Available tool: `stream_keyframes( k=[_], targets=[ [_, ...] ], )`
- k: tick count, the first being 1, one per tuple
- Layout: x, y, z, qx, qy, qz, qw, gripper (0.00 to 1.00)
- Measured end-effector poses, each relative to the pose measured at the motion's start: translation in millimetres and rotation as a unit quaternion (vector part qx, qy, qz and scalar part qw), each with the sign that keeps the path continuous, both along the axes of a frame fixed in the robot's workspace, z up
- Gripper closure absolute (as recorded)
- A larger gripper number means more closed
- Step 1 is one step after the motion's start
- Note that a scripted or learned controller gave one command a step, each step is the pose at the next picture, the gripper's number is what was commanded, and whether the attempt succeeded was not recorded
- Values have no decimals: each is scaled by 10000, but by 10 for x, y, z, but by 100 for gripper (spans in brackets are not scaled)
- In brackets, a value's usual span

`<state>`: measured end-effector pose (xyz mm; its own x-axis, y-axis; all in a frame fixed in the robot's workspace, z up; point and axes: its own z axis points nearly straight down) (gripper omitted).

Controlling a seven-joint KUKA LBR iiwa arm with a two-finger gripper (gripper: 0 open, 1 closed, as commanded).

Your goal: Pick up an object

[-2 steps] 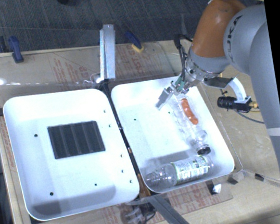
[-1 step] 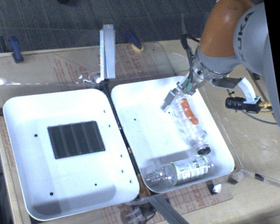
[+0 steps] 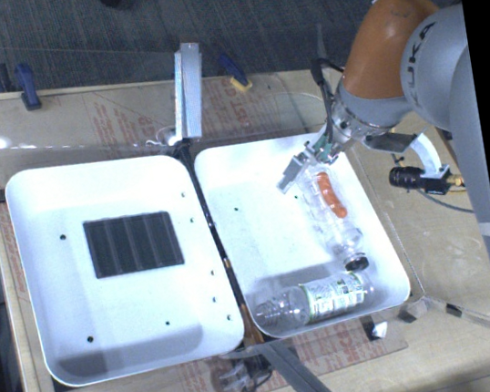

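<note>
A clear plastic bottle with an orange piece inside and a black cap lies lengthwise on the right side of the right bin. A second clear bottle with a printed label lies along that bin's near wall. My gripper hangs over the far end of the orange-filled bottle, just at or above it, with the arm reaching in from the right. Nothing is visibly lifted off the bin floor.
A dark ribbed rectangular slab lies flat in the middle of the left bin. A metal bar stands up behind the divide between the bins. Blue clamps grip the bench's far edge.
</note>
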<state>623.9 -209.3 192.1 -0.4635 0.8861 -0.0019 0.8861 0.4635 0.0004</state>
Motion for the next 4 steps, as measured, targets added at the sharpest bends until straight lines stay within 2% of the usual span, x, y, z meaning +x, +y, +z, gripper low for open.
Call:
stream_keyframes(
  k=[2, 3, 4],
  targets=[
    [16, -7, 145, 2, 7, 104, 9999, 0],
    [83, -11, 867, 1, -2, -1011, 9949, 0],
    [-3, 10, 286, 5, 15, -141, 9999, 0]
  ],
)
